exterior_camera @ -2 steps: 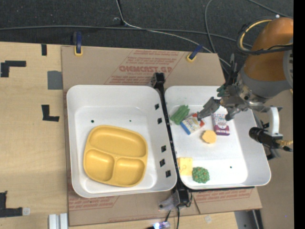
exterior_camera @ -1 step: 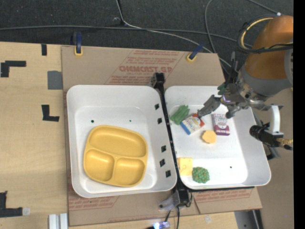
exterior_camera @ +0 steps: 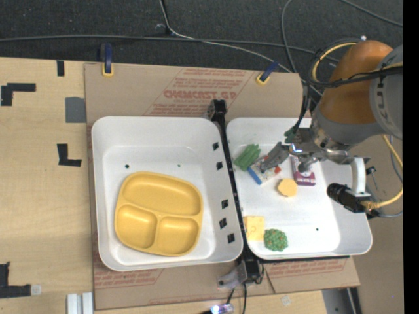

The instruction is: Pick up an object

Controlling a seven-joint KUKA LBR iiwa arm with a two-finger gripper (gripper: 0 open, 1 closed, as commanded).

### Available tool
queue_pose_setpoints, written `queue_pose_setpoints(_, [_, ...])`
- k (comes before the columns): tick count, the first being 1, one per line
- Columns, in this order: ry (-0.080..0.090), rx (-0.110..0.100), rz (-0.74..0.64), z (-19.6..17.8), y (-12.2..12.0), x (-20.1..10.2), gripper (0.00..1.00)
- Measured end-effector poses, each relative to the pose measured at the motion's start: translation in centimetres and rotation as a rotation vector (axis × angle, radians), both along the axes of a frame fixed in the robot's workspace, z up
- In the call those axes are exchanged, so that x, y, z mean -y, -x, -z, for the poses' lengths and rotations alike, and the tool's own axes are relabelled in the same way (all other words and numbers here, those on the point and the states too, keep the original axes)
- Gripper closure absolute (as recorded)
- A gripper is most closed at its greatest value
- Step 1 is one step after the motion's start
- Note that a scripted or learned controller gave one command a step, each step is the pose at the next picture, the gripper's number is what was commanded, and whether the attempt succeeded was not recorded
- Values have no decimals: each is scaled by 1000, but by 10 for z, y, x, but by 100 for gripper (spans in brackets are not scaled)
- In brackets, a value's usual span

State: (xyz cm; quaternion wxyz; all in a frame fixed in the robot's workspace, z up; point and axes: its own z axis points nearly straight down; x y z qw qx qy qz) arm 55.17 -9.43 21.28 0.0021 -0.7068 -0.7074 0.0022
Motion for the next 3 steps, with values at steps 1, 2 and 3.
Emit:
queue_pose_setpoints(1, [0, 0, 1, 61, 5, 7, 0])
queue_pose_setpoints(2, [0, -1, 0, 125, 7, 5, 0])
queue_pose_setpoints(3, [-1, 2, -1, 112, 6, 5, 100])
